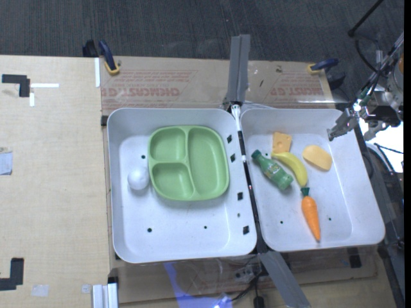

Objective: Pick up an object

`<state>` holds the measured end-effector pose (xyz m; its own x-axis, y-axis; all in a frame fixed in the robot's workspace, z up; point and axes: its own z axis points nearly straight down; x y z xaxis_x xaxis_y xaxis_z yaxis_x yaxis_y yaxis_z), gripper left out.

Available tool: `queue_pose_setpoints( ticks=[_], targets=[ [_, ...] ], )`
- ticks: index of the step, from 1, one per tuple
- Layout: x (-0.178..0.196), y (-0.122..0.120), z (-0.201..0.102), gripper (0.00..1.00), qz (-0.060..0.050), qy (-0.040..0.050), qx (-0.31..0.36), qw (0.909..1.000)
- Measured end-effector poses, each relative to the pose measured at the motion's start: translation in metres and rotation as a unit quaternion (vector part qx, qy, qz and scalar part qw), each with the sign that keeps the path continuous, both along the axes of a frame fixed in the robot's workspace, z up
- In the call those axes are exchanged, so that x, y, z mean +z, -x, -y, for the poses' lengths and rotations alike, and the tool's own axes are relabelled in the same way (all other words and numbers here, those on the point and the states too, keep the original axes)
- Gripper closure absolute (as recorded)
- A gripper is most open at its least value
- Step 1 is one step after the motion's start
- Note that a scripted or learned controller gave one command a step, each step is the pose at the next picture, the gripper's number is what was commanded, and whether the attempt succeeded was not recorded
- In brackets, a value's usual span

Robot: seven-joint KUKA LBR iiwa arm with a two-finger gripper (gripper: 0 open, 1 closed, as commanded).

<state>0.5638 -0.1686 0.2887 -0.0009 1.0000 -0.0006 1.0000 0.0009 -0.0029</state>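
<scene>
We see the gripper point(340, 128) at the top right edge of the right bin point(359, 217), but we cannot tell how it is set. In that bin lie a bottle point(272, 170), banana point(292, 167), carrot point(311, 217) and cheese point(281, 142). The left bin point(128, 236) holds a green plate point(189, 163) and a white ball point(138, 179).

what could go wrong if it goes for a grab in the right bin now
1. The green bottle, banana and cheese wedge lie bunched together, so closing on one could nudge or catch a neighbour.
2. The carrot is slim and tapered, so it may slip out of a pinch.
3. The gripper sits at the right bin's far corner by the rim, so a low sweep inward might clip the wall.
</scene>
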Motion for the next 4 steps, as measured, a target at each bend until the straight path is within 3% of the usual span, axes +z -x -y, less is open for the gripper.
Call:
queue_pose_setpoints(
  ticks=[1, 2, 3, 4],
  targets=[
    [-0.123, 0.014, -0.006, 0.00, 0.000, -0.0004, 0.052, 0.9987],
    [-0.198, 0.062, -0.042, 0.00, 0.001, -0.0004, 0.030, 0.9996],
    [-0.189, 0.062, -0.041, 1.00, 0.000, -0.0005, 0.027, 0.9996],
    [-0.098, 0.033, -0.102, 1.00, 0.001, 0.0005, -0.090, 0.9959]
  ],
)
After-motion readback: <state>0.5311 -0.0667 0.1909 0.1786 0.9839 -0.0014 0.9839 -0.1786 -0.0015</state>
